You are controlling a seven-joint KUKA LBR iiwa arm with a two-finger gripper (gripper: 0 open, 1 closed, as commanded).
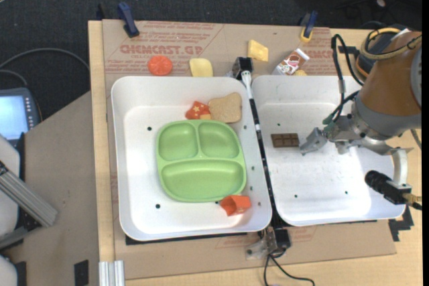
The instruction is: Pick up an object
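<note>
A: Chocolate [284, 140] was the nearest thing to the pincer [314, 141], wasn't it?

B: Yes. The brown bar lay flat on the floor of the right bin [322, 201], just beside the pincer's tip, on the side toward the left bin [134, 144]. I judged it the likely target.

A: Was the pincer clenched or released?

B: I could not tell; it was too small and foreshortened. Nothing showed between it and the bar, so I would not call anything held.

A: So how far along?

B: Approach only, by my reading. The grasp and the lift were both left to do.

A: And beyond the chocolate?

B: A green plate [200, 161], some bread [225, 108], and orange pieces sat in the left bin, well apart from it.
</note>
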